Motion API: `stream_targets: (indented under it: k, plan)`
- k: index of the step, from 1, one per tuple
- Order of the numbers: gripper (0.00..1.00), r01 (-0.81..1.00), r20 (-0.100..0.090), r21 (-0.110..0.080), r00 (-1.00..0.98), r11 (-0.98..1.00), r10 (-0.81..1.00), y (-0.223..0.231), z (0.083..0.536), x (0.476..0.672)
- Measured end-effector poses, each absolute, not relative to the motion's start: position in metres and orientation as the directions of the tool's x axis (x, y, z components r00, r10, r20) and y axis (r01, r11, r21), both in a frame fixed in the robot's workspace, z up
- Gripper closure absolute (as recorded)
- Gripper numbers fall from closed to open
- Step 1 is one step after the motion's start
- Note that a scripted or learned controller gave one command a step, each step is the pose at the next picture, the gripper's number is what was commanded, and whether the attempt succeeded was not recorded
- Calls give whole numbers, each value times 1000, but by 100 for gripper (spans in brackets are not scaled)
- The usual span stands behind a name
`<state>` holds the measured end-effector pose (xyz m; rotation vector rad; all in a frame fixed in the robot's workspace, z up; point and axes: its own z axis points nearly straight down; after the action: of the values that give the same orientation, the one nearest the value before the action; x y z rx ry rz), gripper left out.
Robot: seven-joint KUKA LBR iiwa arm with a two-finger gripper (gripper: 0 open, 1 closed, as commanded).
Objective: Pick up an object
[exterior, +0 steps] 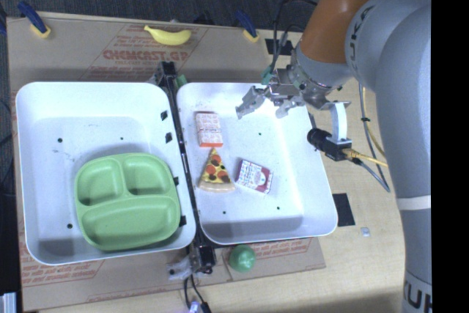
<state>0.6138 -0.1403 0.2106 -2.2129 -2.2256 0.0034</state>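
We see the hand positioned over the upper part of the right bin, its two fingers spread apart with nothing between them. Below it, on the bin floor, lie three objects: a pink-striped wafer block near the left wall, a toy pizza slice just beneath it, and a small red-and-white packet just beside the slice. The left bin holds a green divided tray. On the counter, we note a toy banana behind the bins and a green ball in front.
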Motion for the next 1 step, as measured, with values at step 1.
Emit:
stream_targets:
  k: [1]
  plan:
    - [0,1000,0,-1,-5,5,1000,-117,289,525]
